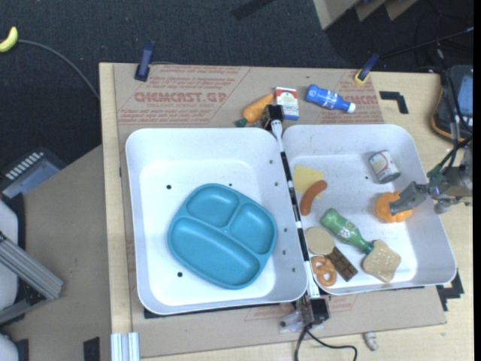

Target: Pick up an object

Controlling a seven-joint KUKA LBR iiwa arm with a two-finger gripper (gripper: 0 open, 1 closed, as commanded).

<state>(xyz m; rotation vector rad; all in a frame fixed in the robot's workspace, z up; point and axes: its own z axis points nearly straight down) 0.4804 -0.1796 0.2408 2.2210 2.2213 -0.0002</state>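
Observation:
In the right bin [342, 147] lie a small tin can [383, 165], a yellow cheese slice [306, 176], a sausage [313, 194], a green bottle [346, 229], a piece of toast [382, 261], a pretzel [325, 270] and an orange object [389, 209]. My gripper [411, 196] reaches in from the right and sits at the upper right side of the orange object, touching or just over it. Part of the orange object is hidden under it. Nothing visibly hangs from the gripper.
The left bin [150, 173] holds a blue divided plate [222, 234]. Behind the bins, a carrot [257, 109], a small carton [286, 102] and a blue bottle [329, 98] lie on the board. A brown bar [343, 262] and a round biscuit [319, 239] lie near the pretzel.

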